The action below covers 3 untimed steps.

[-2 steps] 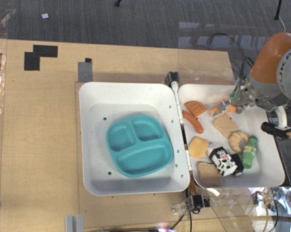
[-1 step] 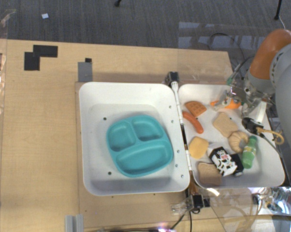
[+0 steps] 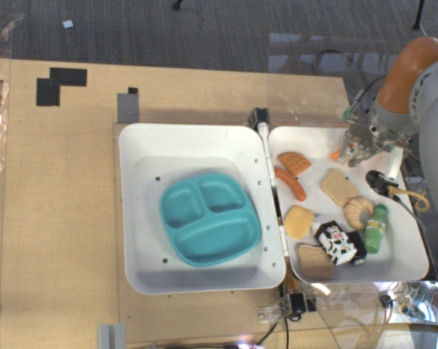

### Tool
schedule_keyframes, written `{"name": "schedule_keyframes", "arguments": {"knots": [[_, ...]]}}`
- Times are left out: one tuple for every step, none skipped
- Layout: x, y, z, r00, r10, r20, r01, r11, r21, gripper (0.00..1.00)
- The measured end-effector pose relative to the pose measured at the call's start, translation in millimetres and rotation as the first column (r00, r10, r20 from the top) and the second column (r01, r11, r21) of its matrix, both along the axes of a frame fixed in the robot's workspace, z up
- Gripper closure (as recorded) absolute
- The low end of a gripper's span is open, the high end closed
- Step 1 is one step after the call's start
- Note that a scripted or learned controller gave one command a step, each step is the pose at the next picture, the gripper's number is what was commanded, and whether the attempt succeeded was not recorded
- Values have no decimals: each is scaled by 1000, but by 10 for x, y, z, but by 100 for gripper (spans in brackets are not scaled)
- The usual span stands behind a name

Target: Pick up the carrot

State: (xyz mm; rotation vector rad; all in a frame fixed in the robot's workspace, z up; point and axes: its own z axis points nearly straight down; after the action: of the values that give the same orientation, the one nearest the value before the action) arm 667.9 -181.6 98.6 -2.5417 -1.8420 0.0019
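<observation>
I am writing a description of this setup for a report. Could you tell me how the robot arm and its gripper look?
The arm is light grey with rounded, smooth links, and a glossy orange band wraps the section above the wrist. The gripper is a compact metallic grey assembly with small dark parts. Thin cables run along the wrist, and a black connector with a pale cable hangs just beside it.

A teal divided plate [image 3: 210,220] is seen in the left bin [image 3: 139,166]. In the right bin [image 3: 415,257] are laid a waffle [image 3: 295,163], a sausage [image 3: 291,183], a croissant [image 3: 359,211], a green bottle [image 3: 375,229] and a black-and-white carton [image 3: 338,243].
</observation>
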Motion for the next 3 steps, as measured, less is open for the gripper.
{"name": "schedule_keyframes", "arguments": {"knots": [[-610, 203, -60, 975, 223, 22, -222, 975, -11, 100], [-916, 749, -65, 947, 320, 23, -320, 947, -12, 100], [-1082, 69, -93, 826, 564, 10, -564, 826, -13, 100]]}}
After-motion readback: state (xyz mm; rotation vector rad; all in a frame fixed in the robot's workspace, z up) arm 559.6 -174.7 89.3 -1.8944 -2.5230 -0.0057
